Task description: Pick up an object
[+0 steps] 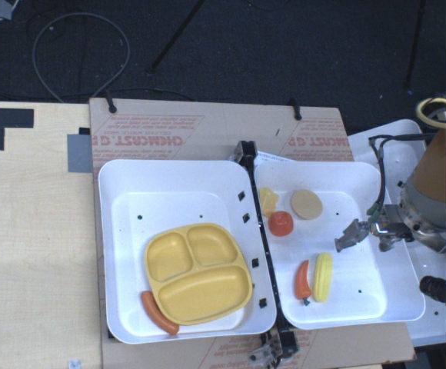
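The right bin (365, 306) holds a tan round disc (306, 204), a red tomato-like ball (281, 224), a pale yellow piece (267, 200), a yellow corn cob (322, 276) and an orange-red carrot-like piece (303, 280) lying beside it. My gripper (351, 237) hangs over the right side of this bin, right of the ball and above-right of the corn. Nothing shows between its fingers. The grey arm with its orange band (437, 167) enters from the right.
The left bin (119, 206) carries a yellow divided tray (198, 272) and an orange sausage (158, 314) at the tray's lower left. A black divider (259, 237) runs between the bins. Cardboard lies under both bins.
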`<action>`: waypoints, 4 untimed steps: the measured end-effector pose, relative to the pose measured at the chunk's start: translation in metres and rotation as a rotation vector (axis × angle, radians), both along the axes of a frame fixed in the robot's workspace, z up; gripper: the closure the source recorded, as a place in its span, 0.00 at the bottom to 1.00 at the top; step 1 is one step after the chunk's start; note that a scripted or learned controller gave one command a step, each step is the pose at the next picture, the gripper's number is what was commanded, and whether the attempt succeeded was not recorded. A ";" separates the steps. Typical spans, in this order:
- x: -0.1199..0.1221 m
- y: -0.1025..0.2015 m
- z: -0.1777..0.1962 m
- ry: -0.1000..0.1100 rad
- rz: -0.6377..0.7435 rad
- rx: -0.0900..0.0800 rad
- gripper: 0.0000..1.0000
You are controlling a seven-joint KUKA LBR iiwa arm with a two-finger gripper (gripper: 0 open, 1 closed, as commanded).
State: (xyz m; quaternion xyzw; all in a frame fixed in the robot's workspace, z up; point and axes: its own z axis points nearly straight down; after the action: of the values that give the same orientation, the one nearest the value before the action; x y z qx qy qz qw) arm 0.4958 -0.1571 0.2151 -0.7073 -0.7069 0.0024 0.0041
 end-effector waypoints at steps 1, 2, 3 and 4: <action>0.000 -0.007 -0.060 0.000 0.000 0.001 0.00; 0.000 -0.006 -0.104 -0.001 0.000 0.001 0.00; 0.000 -0.008 -0.091 -0.004 -0.006 0.000 1.00; 0.003 0.000 -0.046 -0.010 0.003 -0.002 1.00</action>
State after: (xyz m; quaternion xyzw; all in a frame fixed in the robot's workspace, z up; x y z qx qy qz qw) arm 0.4983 -0.1575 0.1692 -0.7063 -0.7079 -0.0005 -0.0002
